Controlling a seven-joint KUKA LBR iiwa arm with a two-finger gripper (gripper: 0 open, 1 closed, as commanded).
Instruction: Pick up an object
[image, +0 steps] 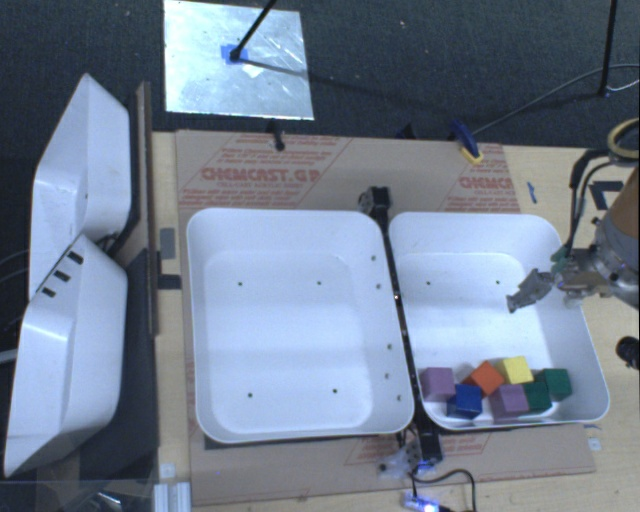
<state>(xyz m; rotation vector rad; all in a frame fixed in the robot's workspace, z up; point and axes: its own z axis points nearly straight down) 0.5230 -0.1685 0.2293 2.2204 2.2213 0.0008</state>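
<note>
Several small coloured blocks lie clustered at the near edge of the right bin: a purple block, a blue block, an orange block, a yellow block, a second purple block and a green block. My gripper hangs over the right side of that bin, reaching in from the right edge. It sits well behind and above the cluster, apart from every block. Nothing is seen held in it.
The left bin adjoins the right one along a dark central divider. Both rest on a cardboard sheet. White housings stand at the far left, and a shiny metal plate lies beyond the bench.
</note>
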